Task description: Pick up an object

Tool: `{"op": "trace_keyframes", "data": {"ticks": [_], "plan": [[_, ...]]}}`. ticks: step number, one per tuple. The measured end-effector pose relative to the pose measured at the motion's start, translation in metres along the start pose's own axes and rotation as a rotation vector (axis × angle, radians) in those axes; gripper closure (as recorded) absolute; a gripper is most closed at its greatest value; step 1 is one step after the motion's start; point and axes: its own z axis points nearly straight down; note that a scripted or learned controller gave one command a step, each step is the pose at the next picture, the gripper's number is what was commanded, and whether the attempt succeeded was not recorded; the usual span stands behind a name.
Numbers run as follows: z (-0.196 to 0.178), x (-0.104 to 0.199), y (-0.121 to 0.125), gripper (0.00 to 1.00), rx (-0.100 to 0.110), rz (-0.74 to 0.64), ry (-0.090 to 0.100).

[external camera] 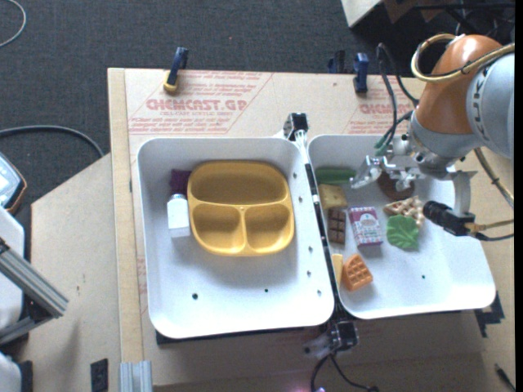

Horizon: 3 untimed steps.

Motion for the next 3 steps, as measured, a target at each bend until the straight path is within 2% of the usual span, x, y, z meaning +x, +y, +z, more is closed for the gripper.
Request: {"op": "trace_keyframes", "data": {"ticks": [1,2,3], "plan": [[0.044,0.001,0.0,0.0,-0.002,0.001,-0.001],[0.031,0.0,0.001,1.0,-0.008,0.001,-0.002],[-0.031,-0.007,0.003,1.0,-0.014,0.002,-0.004]]}}
